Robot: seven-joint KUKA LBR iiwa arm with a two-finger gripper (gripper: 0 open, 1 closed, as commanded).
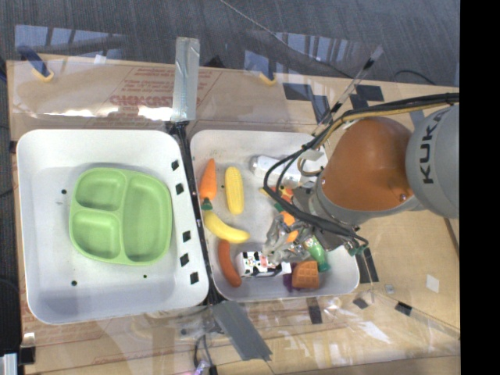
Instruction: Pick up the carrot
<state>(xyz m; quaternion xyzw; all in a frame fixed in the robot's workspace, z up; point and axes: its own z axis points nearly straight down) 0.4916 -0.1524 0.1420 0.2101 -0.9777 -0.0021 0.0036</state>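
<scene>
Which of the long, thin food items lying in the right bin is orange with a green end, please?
The carrot, lying against the right bin's left wall. The corn and banana are yellow, and the sausage is reddish-brown.

Carrot point(207, 183): orange, tapered, w/ small green stem end pointing toward camera's bottom. Lies flat, roughly lengthwise along left wall of right bin, near its top-left corner. Not gripped; nothing on top of it.
</scene>
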